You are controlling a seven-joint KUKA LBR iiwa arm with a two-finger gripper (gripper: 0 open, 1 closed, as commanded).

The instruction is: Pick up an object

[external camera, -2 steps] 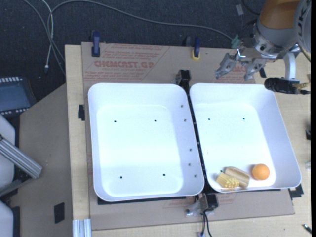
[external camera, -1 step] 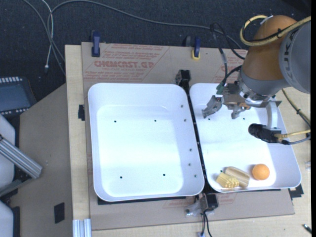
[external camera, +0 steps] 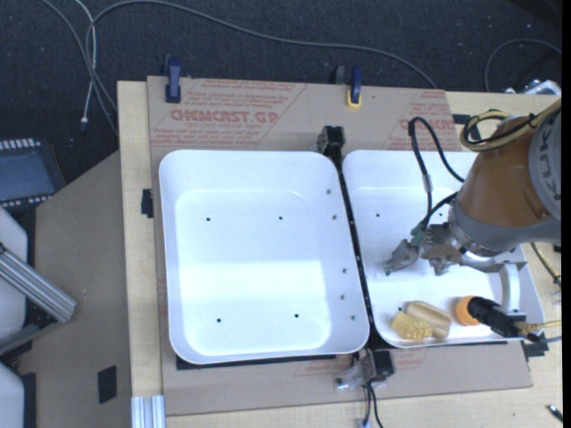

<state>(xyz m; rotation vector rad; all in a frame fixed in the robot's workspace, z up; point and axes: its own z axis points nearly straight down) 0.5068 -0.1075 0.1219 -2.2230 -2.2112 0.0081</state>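
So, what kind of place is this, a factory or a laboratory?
Probably a robotics laboratory: a robot arm reaches over the right bin beside the left bin, both on a board with a blue clamp, and loose cables lie on dark carpet.

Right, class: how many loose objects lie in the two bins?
2, both at the front edge of the right bin: a tan piece and an orange piece beside it. The arm may hide others.

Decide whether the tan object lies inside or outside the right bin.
Inside: the tan object rests on the right bin floor, within its rim.
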